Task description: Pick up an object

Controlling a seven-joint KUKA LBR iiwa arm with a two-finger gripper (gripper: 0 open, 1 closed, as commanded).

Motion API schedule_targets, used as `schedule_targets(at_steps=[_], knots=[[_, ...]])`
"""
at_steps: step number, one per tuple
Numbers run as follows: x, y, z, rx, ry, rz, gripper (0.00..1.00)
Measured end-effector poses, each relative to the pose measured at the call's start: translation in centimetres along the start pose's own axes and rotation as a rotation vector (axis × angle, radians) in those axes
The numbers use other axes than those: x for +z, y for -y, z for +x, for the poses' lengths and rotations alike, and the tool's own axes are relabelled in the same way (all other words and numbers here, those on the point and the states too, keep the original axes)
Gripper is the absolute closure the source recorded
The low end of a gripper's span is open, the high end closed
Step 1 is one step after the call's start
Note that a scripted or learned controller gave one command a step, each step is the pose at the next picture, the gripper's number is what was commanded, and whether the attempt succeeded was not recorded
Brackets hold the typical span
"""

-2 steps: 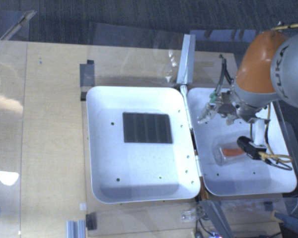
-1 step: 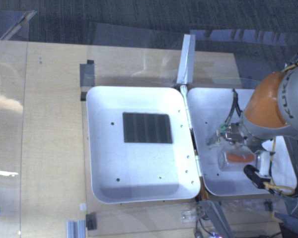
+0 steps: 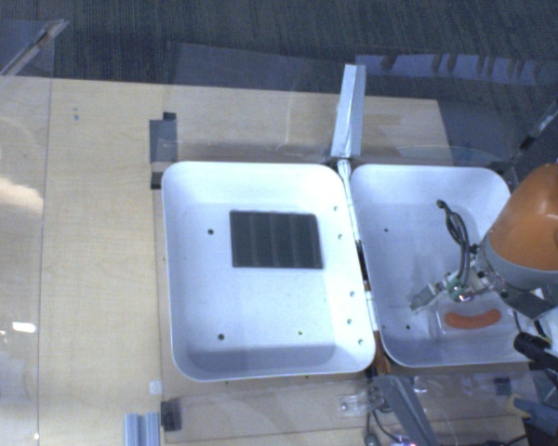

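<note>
A small orange-red sausage-shaped object [image 3: 472, 319] lies in the right bin [image 3: 400, 203] near its front edge, seemingly on a clear wrapper. My gripper [image 3: 446, 294] hangs low in that bin, just up and to the left of the object and very close to it. I see nothing held in it. The arm's orange band [image 3: 539, 221] comes in from the right and covers the bin's right side. A dark grey ribbed rectangular pad [image 3: 275, 240] lies flat in the middle of the left bin [image 3: 195, 277].
A black cable [image 3: 454, 223] loops from the wrist over the right bin. A thin divider [image 3: 356, 249] separates the two bins. A metal post [image 3: 348, 110] stands behind them. Clamps and cables [image 3: 400, 412] crowd the bench's front edge.
</note>
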State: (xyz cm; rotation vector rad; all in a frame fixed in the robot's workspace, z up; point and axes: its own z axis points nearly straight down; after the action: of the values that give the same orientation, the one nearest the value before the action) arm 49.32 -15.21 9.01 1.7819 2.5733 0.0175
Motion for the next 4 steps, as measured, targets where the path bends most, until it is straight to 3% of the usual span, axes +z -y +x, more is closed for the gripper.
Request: schedule_targets(at_steps=[1, 2, 3, 4], knots=[[-2.1, -6.1, 0.2, -0.062, -0.001, 0.01, 0.0], [-4.6, 0.4, -2.1, -0.128, 0.0, 0.011, 0.0], [0.0, 0.2, -0.3, -0.267, 0.007, 0.001, 0.0], [-7.8, -3.3, 2.5, -0.356, 0.0, 0.006, 0.0]])
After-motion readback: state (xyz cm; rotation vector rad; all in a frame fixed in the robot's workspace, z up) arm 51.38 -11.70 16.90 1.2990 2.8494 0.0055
